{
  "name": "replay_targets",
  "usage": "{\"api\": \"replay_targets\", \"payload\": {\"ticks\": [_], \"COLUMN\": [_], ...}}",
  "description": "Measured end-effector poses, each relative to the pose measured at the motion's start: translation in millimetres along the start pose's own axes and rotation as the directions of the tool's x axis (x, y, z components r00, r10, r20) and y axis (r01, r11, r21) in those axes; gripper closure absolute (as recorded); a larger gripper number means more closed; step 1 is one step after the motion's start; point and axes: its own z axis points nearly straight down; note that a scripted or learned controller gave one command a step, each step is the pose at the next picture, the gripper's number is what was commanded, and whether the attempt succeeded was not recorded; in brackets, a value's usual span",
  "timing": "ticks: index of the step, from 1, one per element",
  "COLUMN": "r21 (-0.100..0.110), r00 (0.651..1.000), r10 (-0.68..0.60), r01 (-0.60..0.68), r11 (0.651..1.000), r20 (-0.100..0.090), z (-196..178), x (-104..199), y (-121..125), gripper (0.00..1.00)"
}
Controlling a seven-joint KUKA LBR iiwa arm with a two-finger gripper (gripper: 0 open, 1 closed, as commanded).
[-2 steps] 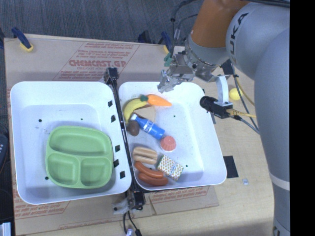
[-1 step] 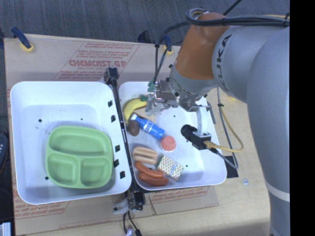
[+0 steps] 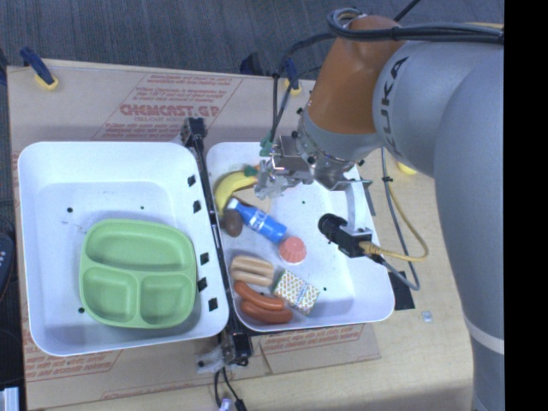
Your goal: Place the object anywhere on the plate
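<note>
Camera view: gripper (image 3: 272,176), state unclear, hovers by banana (image 3: 229,188), blue bottle (image 3: 261,222), hot dogs (image 3: 257,302); plate (image 3: 135,274) apart.

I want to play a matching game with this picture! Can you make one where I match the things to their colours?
Things:
1. plate
2. banana
3. bottle
4. sausage

Colours:
A. blue
B. reddish-brown
C. green
D. yellow

Right pairs: 1-C, 2-D, 3-A, 4-B.

The plate lies in the left bin. The other three lie in the right bin.
</note>
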Motion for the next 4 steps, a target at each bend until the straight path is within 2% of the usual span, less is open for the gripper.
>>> {"api": "replay_targets", "payload": {"ticks": [3, 4], "r21": [0.007, -0.004], "r00": [1.000, 0.983], "r10": [-0.015, -0.184], "r01": [0.015, 0.184], "r11": [1.000, 0.983], "r20": [0.000, 0.000], "z": [-29.6, 7.2], "x": [1.1, 39.9], "y": [0.4, -5.8], "gripper": [1.00, 1.00]}}
